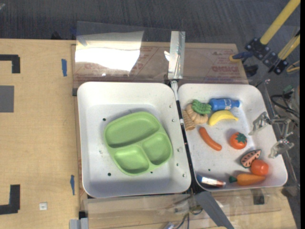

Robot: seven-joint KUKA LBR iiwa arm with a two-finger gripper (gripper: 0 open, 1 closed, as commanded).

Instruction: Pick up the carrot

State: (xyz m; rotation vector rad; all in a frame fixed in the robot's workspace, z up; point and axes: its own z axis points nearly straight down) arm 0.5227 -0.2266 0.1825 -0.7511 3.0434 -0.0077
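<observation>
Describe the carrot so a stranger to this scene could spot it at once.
Look in the right bin, the one full of toy food, and go to its near edge. The carrot lies flat there, just below a red tomato and a watermelon slice. It is the orange tapered piece with a green tip, paler than the red sausage farther up.

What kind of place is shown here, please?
Probably a robotics lab bench: two white bins side by side, toy food such as a carrot and banana, and a green divided plate.

Glossy white plastic bins (90,142), a matt green plastic tray (138,142), a smooth shiny carrot (249,179), on wood bench (35,128).
</observation>
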